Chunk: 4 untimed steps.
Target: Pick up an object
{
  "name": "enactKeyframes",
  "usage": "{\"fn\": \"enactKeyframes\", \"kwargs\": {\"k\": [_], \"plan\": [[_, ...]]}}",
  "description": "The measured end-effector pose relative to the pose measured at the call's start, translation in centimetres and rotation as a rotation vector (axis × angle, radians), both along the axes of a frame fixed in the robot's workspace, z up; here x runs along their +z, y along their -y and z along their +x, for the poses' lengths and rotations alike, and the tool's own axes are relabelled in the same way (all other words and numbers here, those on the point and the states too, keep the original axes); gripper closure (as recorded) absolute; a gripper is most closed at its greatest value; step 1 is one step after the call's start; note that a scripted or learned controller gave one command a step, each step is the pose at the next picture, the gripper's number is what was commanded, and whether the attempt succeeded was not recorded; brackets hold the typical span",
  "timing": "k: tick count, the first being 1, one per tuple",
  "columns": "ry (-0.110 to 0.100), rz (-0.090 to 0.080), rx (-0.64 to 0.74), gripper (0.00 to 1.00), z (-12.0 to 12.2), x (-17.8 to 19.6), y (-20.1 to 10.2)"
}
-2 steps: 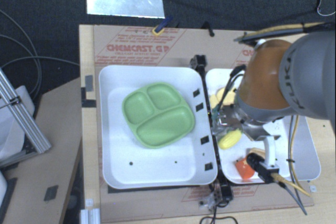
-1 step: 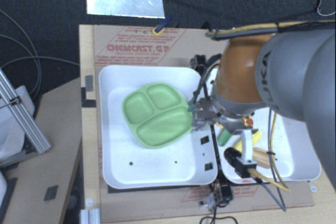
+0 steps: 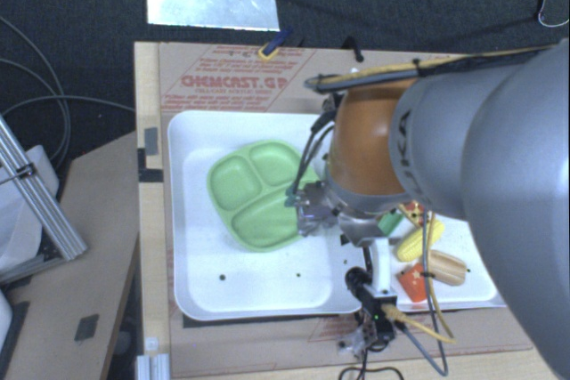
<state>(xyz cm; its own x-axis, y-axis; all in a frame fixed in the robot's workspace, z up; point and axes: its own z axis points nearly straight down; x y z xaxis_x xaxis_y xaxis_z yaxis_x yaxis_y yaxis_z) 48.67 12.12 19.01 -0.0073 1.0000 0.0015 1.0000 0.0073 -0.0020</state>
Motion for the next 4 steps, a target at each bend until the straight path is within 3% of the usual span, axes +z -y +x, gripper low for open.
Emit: {"fn": "enactKeyframes", "kwargs": {"k": [1,2,3,4], "plan": [[0.005,-0.005,-0.014,1.0,3.2,-0.6,7.8],[0.0,0.002,0.001,1.0,-0.1,-0.6,1.8],[-0.002,-0.003,-0.008,1.0,-0.1,-10.9,0.5],[0.019,0.007,0.002,1.0,0.5,15.5,-5.6]]}}
